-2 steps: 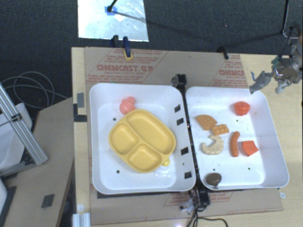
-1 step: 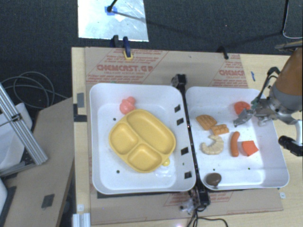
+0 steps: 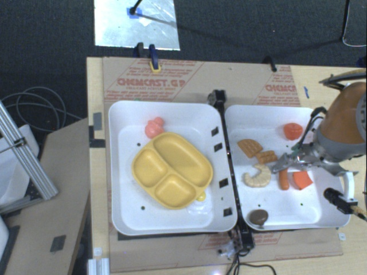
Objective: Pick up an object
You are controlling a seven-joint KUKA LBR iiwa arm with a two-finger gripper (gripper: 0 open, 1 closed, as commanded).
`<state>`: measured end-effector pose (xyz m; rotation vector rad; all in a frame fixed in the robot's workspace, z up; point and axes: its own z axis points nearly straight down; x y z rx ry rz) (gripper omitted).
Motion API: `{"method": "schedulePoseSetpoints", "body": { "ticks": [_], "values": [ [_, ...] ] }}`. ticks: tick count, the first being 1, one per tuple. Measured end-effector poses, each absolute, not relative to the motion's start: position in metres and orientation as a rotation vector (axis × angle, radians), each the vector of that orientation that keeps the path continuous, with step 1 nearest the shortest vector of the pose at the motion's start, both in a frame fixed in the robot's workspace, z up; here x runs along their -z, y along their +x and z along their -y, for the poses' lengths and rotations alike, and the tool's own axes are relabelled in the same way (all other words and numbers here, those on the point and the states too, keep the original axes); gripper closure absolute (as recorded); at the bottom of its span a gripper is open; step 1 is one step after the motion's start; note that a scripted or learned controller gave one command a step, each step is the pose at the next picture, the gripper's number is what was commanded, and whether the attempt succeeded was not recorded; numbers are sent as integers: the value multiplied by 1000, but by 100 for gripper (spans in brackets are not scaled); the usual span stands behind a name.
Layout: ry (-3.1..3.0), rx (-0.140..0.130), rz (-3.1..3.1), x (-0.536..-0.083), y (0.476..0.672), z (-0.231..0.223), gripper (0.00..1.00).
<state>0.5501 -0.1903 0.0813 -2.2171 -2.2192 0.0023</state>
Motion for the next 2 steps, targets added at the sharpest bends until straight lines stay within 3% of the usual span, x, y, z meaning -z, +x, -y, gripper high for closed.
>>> {"method": "schedulePoseSetpoints", "body": {
  "ticks": [1, 2],
  "values": [
    [-2223, 4, 2226, -96, 554, 192, 100],
    [-2212, 1, 2227, -84, 532, 134, 100]
  ]
}}
